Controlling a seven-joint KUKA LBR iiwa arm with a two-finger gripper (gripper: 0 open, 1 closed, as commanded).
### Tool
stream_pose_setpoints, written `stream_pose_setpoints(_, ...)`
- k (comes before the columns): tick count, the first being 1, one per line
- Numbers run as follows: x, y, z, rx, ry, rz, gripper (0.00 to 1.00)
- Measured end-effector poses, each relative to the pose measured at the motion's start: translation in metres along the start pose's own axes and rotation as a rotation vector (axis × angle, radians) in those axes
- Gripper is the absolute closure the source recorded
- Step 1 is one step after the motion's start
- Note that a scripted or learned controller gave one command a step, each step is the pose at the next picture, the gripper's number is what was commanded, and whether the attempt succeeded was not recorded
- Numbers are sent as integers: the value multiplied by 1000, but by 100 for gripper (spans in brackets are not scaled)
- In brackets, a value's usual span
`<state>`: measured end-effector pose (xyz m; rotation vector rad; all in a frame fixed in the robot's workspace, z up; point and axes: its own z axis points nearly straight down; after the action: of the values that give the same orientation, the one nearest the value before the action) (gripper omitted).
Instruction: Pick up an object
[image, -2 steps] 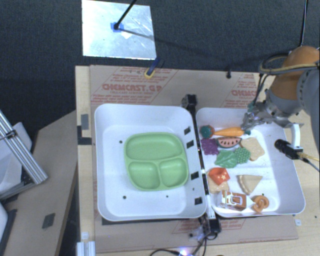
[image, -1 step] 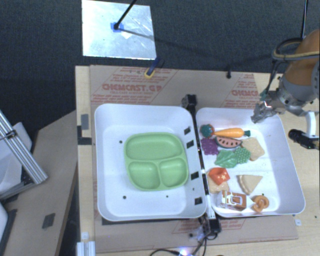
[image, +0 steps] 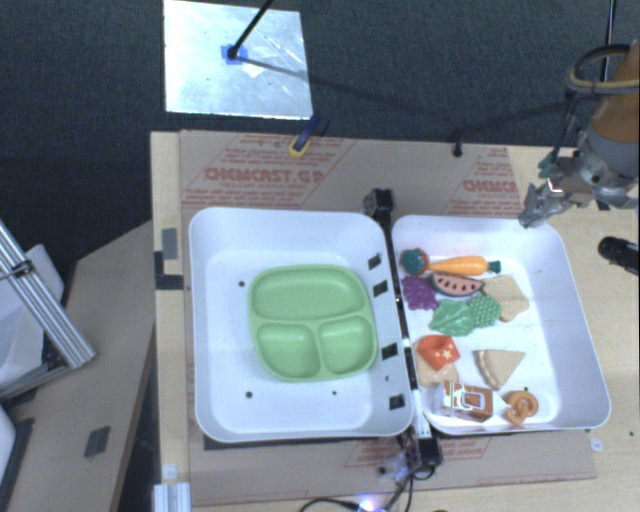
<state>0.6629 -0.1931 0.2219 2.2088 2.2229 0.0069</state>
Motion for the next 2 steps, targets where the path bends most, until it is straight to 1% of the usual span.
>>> stream_pose_setpoints(1, 56, -2, -8, 5, 3, -3, 100)
stream_pose_setpoints(2, 105, -26, -9, 8, 4, -3, 100)
